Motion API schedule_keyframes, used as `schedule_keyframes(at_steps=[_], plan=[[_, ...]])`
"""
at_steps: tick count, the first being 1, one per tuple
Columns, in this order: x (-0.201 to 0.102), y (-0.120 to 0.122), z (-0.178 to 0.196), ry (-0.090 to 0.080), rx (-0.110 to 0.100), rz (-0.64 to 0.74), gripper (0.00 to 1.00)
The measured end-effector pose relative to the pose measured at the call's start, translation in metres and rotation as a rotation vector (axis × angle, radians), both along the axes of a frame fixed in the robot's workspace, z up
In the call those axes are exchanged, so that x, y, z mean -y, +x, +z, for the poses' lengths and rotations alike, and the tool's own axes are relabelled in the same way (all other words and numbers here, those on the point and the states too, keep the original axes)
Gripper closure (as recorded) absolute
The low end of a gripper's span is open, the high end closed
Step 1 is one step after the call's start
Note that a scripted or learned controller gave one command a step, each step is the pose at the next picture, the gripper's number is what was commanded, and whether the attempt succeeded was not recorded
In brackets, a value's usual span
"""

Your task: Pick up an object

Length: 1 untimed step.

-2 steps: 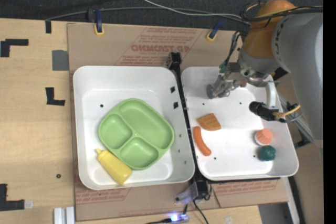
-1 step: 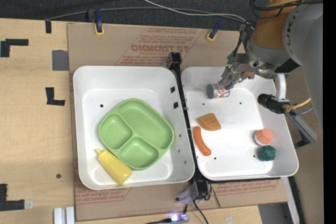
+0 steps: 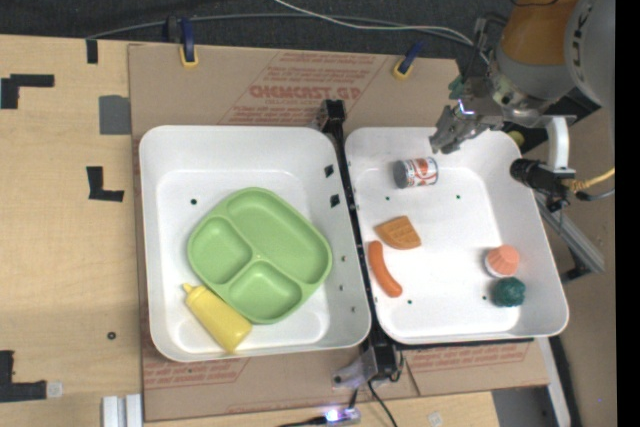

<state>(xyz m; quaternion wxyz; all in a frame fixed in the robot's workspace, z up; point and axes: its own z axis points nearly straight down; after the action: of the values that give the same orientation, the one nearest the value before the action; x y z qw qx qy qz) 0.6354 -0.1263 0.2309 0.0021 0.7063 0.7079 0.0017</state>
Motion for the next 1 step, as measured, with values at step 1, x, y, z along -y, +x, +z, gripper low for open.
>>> schedule_keyframes(at_steps=[1], plan=[[-0.0056,-0.0004,0.0631,0.0,0.001,0.0,1.0]])
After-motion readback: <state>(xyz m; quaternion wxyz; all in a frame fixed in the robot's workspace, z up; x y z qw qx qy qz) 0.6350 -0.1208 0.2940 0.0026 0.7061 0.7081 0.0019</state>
